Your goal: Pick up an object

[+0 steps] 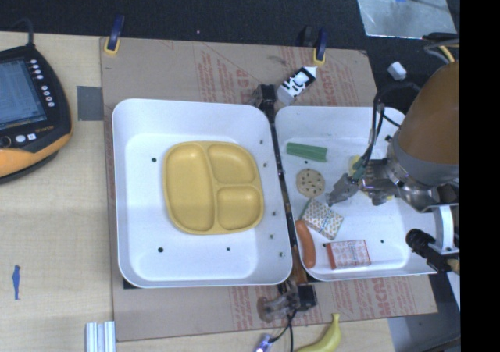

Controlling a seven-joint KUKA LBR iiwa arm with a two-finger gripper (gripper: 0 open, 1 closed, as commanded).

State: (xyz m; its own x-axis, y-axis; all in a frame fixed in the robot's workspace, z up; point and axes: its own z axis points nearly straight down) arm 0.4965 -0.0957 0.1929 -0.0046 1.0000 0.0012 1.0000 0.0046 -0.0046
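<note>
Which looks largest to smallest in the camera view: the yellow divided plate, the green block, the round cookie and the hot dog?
1. Yellow divided plate
2. Hot dog
3. Green block, close to the hot dog, so that order is unsure
4. Round cookie

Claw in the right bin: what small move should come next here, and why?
Probably a short drop and shift toward the patterned packet. The claw hangs over bare bin floor with nothing between its fingers, just right of the cookie and above the packet. The packet lies nearest its tips, so it looks like the easiest pick in the right bin.
</note>
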